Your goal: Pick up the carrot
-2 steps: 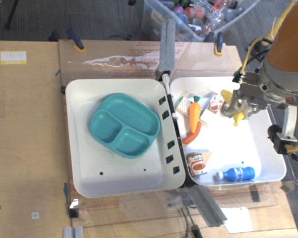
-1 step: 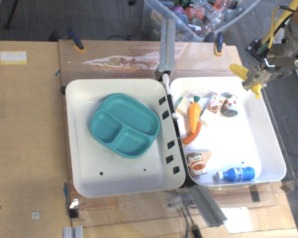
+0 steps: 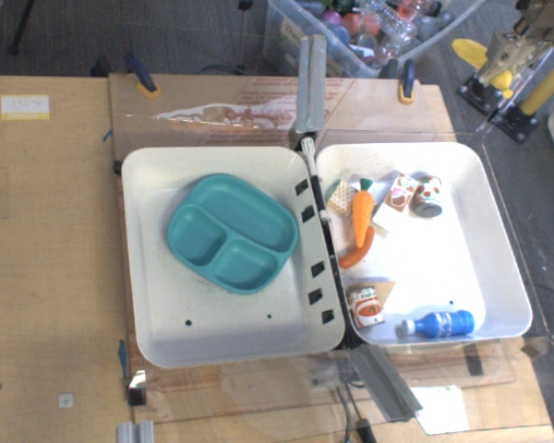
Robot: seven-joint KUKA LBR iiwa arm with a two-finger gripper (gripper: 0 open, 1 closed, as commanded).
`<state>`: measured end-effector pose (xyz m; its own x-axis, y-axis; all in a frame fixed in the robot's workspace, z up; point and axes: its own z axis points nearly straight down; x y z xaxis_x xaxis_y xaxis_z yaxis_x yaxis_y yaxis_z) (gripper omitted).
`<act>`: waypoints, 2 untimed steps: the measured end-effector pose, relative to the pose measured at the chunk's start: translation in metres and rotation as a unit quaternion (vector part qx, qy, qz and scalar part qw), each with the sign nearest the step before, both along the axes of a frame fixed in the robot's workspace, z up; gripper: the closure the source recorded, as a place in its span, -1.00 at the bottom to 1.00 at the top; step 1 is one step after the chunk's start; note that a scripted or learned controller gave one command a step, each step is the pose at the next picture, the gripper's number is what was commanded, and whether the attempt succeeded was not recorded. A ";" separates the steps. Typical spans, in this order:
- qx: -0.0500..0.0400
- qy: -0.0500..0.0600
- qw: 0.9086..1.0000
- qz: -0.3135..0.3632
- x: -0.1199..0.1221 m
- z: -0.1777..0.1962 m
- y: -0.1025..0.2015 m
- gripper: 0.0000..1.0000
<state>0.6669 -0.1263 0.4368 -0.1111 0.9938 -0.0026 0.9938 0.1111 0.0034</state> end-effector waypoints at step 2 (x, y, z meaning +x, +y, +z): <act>-0.001 -0.001 0.969 0.249 0.000 -0.032 0.106 1.00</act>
